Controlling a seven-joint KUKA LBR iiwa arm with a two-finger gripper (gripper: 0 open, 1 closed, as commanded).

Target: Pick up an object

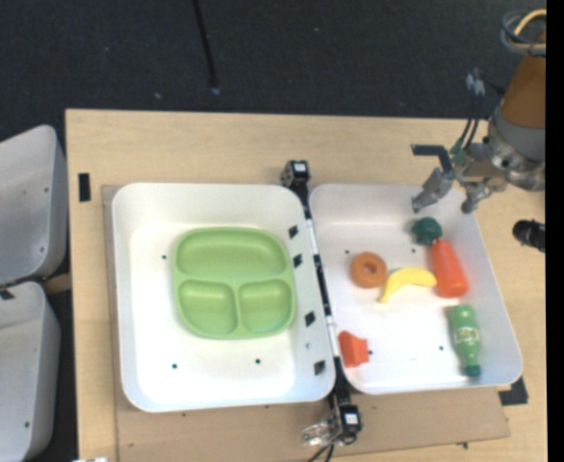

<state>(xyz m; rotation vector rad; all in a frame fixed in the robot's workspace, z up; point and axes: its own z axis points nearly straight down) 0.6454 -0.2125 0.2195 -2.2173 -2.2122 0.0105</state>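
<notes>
Gripper [451, 196] jaws apart above the carrot [444, 258], arm cut off at right

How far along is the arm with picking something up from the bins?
Nothing is lifted yet. The gripper is open above the far edge of the right bin, holding nothing. The carrot, banana, donut, green bottle and orange block lie in that bin. Left to do: descend, close on one, probably the nearby carrot, and lift.

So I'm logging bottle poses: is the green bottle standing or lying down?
Lying down: the green bottle rests lengthwise on the right bin's floor, below the carrot.
</notes>
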